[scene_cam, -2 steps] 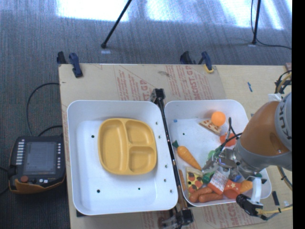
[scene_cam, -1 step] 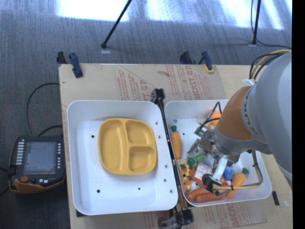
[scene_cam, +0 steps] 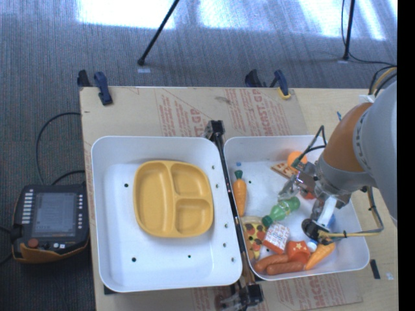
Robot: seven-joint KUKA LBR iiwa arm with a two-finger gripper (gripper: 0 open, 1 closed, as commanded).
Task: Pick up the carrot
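The carrot (scene_cam: 240,195), likely light, stiff and slick, lies well left of the jaws; grip across its thick middle. Jaw state: cannot tell.

The bench (scene_cam: 162,112) was a pale wooden board printed with red lettering, held by blue clamps (scene_cam: 102,86) along its far edge. Two shallow white bins sat on it side by side, touching: the left bin (scene_cam: 117,258) and the right bin (scene_cam: 355,254). A black clamp (scene_cam: 216,129) sat where they met.
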